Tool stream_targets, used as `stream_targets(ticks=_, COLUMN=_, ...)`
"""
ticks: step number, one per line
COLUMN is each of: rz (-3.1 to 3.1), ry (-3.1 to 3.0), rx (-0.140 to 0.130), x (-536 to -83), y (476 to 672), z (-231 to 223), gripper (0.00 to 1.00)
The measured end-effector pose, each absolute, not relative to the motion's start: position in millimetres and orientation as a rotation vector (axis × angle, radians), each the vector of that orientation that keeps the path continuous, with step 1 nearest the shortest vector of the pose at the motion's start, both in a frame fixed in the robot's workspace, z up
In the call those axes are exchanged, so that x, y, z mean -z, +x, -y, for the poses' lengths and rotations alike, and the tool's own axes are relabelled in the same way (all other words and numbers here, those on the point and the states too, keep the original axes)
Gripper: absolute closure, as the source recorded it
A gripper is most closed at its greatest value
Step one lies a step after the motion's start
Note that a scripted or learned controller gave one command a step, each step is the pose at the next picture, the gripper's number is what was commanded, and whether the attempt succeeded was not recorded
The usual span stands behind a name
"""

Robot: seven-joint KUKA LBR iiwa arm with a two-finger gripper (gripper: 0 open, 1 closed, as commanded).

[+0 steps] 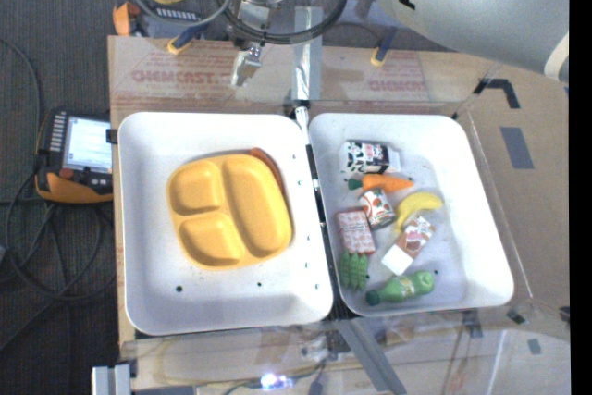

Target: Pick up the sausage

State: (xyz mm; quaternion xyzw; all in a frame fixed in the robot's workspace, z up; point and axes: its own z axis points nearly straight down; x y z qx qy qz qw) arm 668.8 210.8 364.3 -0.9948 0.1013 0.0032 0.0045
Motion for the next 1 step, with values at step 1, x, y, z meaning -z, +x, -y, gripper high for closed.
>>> stream_targets(ticks=1, rz=-0.317, ry=-3.118, rx=-0.011, x=-360.1, y=668.7, z=-234.7, gripper=1.00)
